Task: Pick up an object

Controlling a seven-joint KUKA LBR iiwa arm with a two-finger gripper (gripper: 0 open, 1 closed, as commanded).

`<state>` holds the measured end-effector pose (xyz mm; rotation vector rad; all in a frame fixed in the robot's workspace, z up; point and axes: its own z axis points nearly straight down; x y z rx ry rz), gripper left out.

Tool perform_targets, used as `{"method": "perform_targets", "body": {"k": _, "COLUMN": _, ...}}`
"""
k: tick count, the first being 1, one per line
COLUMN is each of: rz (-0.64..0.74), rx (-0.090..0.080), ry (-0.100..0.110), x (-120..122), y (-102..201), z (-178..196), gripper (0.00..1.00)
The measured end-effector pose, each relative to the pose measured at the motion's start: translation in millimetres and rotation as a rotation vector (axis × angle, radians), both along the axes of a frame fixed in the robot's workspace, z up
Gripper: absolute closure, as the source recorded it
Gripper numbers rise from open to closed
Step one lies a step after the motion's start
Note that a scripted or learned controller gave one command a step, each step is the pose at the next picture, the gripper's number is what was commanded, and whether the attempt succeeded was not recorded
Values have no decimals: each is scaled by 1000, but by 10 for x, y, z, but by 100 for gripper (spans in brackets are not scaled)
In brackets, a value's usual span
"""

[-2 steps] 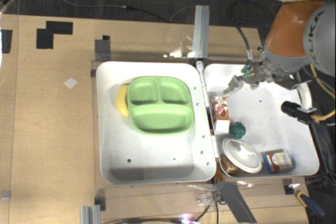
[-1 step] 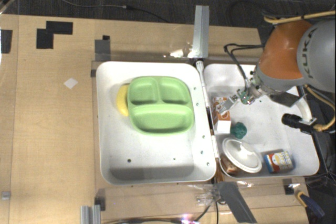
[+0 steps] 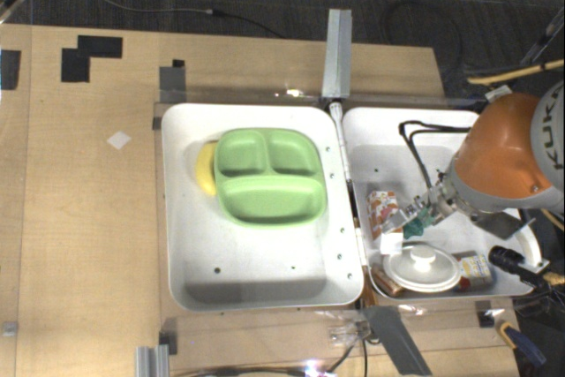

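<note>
White ceramic is showing nearest the camera: a lidded bowl (image 3: 422, 269) is sitting at the right bin's (image 3: 380, 132) front edge, with a small dark bottle (image 3: 474, 269) just beside it. Behind these, the gripper (image 3: 422, 216) is hanging low among the clutter, next to a red-and-white packet (image 3: 382, 209) and something teal (image 3: 415, 229). Whether its fingers are spread or pinched, I cannot tell, and nothing is visibly lifted, so the pick is looking undone. Farther off, a green divided tray (image 3: 267, 174) is covering a yellow item (image 3: 205, 169) in the left bin (image 3: 256, 278).
</note>
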<state>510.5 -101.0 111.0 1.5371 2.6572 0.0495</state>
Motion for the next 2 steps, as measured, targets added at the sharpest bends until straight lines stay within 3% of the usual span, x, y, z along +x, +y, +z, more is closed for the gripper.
{"method": "perform_targets", "body": {"k": 1, "rz": 9, "rx": 15, "ry": 1, "x": 31, "y": 77, "z": 161, "gripper": 100}}
{"method": "perform_targets", "body": {"k": 2, "rz": 8, "rx": 14, "ry": 1, "x": 29, "y": 71, "z": 159, "gripper": 0}}
